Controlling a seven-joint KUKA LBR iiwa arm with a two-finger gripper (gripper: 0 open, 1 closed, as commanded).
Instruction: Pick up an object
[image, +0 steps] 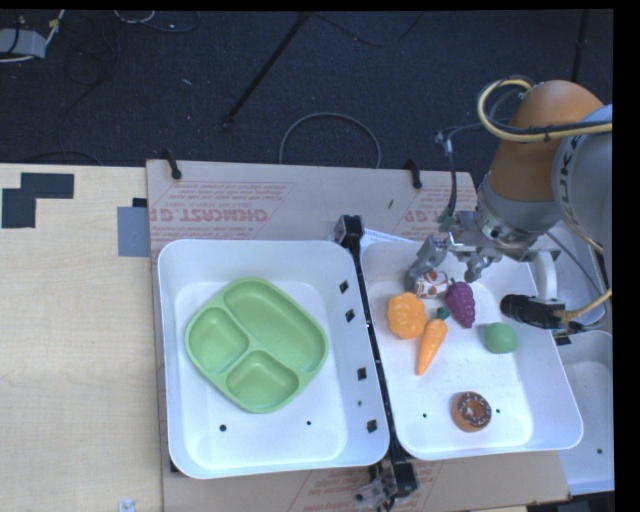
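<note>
My gripper (450, 262) hangs over the back of the right bin (545, 400), open, with its grey fingers (423, 264) spread apart and nothing between them. Just below the left finger lies a small white and red object (432, 285). A purple bunch of grapes (460, 303) sits beside it, slightly nearer the front. An orange pumpkin-like toy (406, 315) and an orange carrot (431, 344) lie left of centre. A green ball (500, 338) rests to the right, and a brown donut (471, 411) lies near the front.
The left bin (190, 440) holds a green divided plate (256, 343). A black divider (365, 340) runs between the two bins. Cardboard lies under both bins, and a pale wooden benchtop (70, 350) extends to the left.
</note>
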